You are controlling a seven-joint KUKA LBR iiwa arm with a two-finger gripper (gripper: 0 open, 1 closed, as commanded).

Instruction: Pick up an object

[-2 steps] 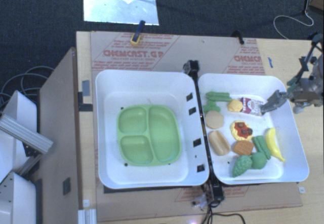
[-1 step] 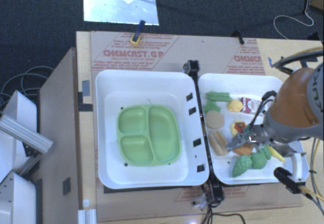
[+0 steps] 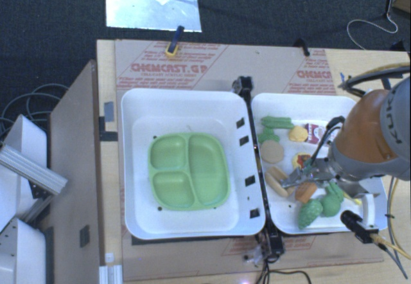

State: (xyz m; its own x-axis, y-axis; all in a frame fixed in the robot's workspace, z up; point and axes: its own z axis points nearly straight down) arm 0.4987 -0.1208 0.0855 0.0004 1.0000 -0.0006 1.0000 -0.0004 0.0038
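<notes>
bench (image 3: 212, 58) carries two shallow white bins side by side. left bin (image 3: 138, 148) holds a green divided tray (image 3: 189, 170) lying flat near its centre, well apart from the pile, probably the drop side. right bin (image 3: 270, 106) holds the candidate objects, crowded together, so any pick has neighbours touching.

arm (image 3: 372, 135) enters from 3 o'clock, orange band above the wrist, bent down over the right bin. gripper (image 3: 300, 178) sits low in the pile, pointing toward 9 o'clock (whether it is parted or closed: cannot tell at this resolution).

objects, largest first: green broccoli-like piece (image 3: 310, 212) at 6 o'clock of the gripper; green bean-like piece (image 3: 277, 123) at 11 o'clock; tan roll (image 3: 277, 181) just beside it at 9 o'clock; beige disc (image 3: 271, 151) at 10 o'clock; yellow piece (image 3: 298, 133) at 12 o'clock. nothing seen lifted; pick judged not yet done.
</notes>
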